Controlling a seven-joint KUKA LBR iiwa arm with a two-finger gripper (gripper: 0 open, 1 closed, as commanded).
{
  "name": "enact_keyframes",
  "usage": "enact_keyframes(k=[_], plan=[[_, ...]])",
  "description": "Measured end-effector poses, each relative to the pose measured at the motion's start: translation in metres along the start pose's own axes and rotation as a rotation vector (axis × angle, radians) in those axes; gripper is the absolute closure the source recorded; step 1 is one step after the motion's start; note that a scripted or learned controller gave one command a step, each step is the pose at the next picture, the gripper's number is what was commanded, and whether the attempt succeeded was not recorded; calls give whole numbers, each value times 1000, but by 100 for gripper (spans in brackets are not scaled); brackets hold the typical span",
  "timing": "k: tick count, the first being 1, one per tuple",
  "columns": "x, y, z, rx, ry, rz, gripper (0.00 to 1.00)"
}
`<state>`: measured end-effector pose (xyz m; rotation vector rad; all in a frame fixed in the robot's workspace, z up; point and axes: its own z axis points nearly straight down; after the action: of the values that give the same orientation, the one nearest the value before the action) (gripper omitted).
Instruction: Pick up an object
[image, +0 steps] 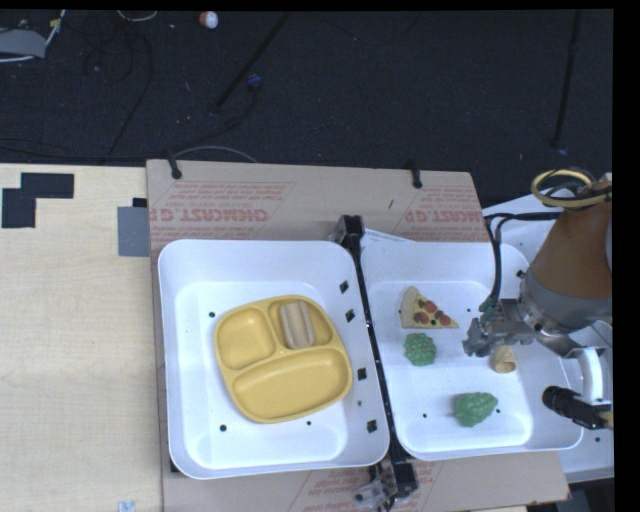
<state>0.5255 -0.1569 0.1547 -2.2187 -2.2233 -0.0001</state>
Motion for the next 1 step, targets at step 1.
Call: enact_keyframes(k=[1], plan=[[8, 4, -58, -4, -1, -1, 100]])
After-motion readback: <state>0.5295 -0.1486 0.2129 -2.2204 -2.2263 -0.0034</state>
